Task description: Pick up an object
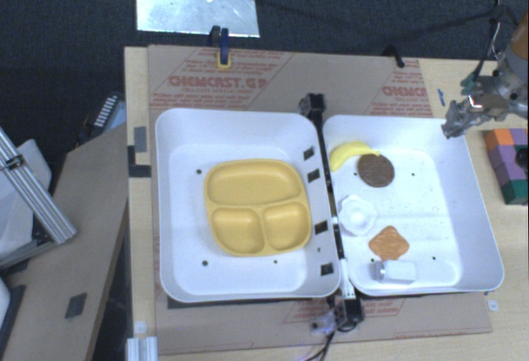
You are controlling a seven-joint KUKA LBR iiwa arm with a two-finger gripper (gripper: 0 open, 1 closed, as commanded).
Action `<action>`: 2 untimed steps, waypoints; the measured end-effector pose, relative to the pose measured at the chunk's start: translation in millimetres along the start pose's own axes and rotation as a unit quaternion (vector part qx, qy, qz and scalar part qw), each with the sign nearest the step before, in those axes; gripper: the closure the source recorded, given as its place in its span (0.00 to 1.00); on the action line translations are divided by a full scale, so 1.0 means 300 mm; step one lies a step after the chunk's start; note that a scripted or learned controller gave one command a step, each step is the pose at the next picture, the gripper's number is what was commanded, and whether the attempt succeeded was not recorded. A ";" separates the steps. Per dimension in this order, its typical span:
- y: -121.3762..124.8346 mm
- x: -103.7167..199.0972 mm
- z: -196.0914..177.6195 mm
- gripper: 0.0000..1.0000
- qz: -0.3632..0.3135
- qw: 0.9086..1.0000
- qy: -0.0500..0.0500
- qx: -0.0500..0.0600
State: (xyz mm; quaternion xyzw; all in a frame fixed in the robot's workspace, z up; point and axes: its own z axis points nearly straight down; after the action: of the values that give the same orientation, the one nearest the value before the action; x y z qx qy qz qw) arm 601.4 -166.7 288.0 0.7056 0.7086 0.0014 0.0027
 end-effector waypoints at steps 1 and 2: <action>-0.023 0.160 -0.003 1.00 -0.002 1.000 0.001 0.002; -0.043 0.346 0.002 1.00 -0.003 1.000 0.002 0.002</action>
State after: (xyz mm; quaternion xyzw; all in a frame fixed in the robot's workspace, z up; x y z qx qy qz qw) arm 588.2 -62.8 287.0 0.7036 0.7106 0.0013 0.0001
